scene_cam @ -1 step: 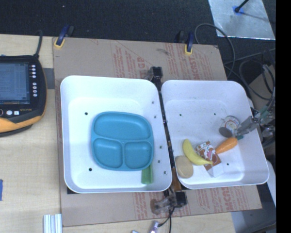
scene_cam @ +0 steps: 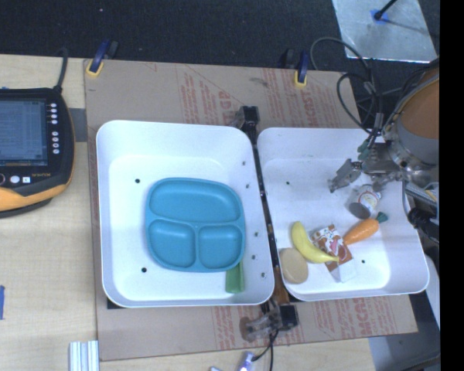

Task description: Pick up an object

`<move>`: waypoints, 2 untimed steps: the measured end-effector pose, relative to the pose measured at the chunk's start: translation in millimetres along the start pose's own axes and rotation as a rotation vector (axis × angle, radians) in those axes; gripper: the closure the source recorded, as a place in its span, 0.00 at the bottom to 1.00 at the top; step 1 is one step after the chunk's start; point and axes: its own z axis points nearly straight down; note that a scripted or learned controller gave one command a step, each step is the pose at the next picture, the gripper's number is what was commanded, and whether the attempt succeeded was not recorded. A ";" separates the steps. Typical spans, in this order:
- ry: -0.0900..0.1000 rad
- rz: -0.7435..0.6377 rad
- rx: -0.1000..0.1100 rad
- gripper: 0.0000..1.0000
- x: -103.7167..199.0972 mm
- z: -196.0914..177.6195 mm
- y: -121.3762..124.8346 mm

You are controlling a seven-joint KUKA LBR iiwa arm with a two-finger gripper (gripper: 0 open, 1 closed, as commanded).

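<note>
**Gripper over right bin, fingers spread, nothing grasped**

Camera view, the 1 fixed overhead camera. My arm (scene_cam: 421,118) enters from the right edge of the frame, orange band visible at upper right. My gripper (scene_cam: 358,178) sits over the upper right part of the right bin (scene_cam: 294,149). Its fingers (scene_cam: 342,179) are spread apart, pointing toward the left of the frame, with nothing between them.

Objects in the right bin, all in its lower half:
- a small silvery can (scene_cam: 366,202), just below the gripper, close to it; contact cannot be judged from this angle.
- an orange carrot (scene_cam: 362,231), lying at a slant just below the can.
- a red and white packet (scene_cam: 329,241), left of the carrot, touching it or nearly so.
- a yellow banana (scene_cam: 308,243), curved, its right end against the packet.
- a tan round piece (scene_cam: 295,267), at the lower left corner of the bin, just under the banana.

Left bin (scene_cam: 116,153), centre of the frame: 1 blue divided plate (scene_cam: 194,223) with 3 compartments, lying flat. A green block (scene_cam: 234,278) rests at the plate's lower right, against the bin wall.

Far left of the frame: a tablet controller (scene_cam: 19,149) on the bench.
</note>
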 end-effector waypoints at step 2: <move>0.001 0.002 0.002 0.00 -54.3 87.0 -45.8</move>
